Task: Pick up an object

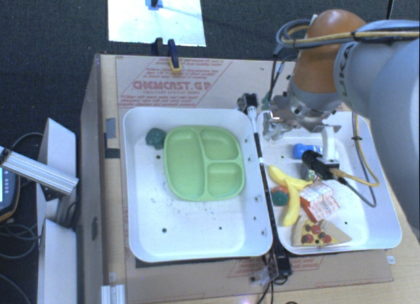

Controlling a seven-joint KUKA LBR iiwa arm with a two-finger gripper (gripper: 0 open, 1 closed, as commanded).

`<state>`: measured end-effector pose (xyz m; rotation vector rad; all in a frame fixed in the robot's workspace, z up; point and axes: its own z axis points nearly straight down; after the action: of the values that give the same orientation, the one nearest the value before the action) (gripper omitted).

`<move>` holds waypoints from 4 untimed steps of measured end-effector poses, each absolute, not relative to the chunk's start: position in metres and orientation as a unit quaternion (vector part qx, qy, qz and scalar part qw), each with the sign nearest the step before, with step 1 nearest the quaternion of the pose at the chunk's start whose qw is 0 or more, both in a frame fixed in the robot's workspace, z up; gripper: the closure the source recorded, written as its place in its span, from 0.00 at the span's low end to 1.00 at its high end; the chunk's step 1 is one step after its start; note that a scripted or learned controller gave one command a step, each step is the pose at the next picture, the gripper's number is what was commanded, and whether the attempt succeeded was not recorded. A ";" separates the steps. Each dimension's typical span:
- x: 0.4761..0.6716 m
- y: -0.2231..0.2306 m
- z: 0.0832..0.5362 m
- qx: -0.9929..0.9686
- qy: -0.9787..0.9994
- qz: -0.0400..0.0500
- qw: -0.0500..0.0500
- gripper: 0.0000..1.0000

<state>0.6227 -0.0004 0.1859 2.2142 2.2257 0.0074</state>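
My gripper hangs over the far left corner of the right bin, close to the wall between the two bins. Nothing is visibly held in it. A small blue object lies just to its right on the bin floor. Nearer the camera lie a yellow banana, a red and green toy fruit, a red and white carton and a pizza slice. The grey arm with its orange band comes in from the upper right and hides the bin's far right part.
The left bin holds a green divided plate and a dark green lump at its far left corner. A cardboard sheet lies under both bins. The divider rim runs between the bins.
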 end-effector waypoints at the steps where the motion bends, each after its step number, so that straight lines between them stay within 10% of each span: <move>1: 0.622 -0.002 0.185 0.706 0.708 0.001 0.001 0.00; 3: 0.641 -0.134 0.083 0.707 0.707 -0.001 0.000 0.00; 4: 0.597 -0.144 0.092 0.707 0.707 0.000 0.001 0.00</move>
<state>0.5969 -0.1443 0.0921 2.2194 2.2212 0.0006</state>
